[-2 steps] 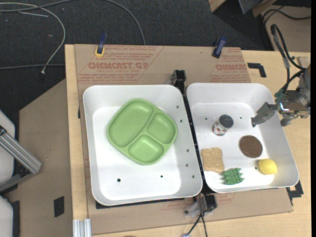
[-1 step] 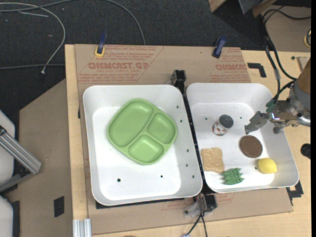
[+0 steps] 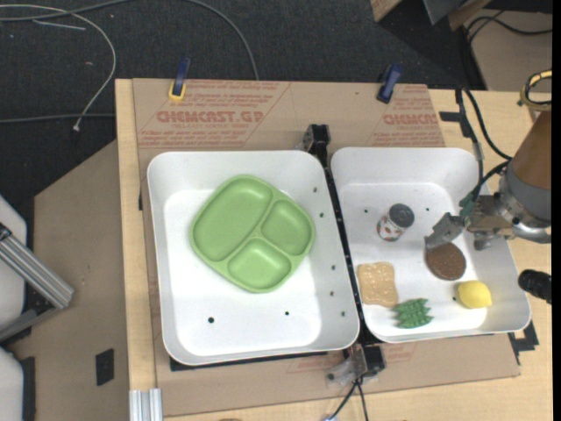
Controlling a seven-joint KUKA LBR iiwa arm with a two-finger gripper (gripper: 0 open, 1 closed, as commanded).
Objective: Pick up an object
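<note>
The right bin (image 3: 412,169) holds several small objects. A small grey-topped jar (image 3: 395,220) lies near its middle. A brown round disc (image 3: 446,260) sits to the jar's right. Along the front lie a tan cracker (image 3: 378,283), a green leafy toy (image 3: 412,312) and a yellow lemon (image 3: 474,295). My gripper (image 3: 463,233) reaches in from the right and hangs just behind and above the brown disc. Its two grey fingers (image 3: 442,230) stand apart, open, with nothing held between them.
The left bin (image 3: 175,314) carries a green three-compartment plate (image 3: 252,232). A black clamp (image 3: 316,137) sits at the back between the bins. Cardboard lies under both bins, with blue clips (image 3: 180,79) at its far edge.
</note>
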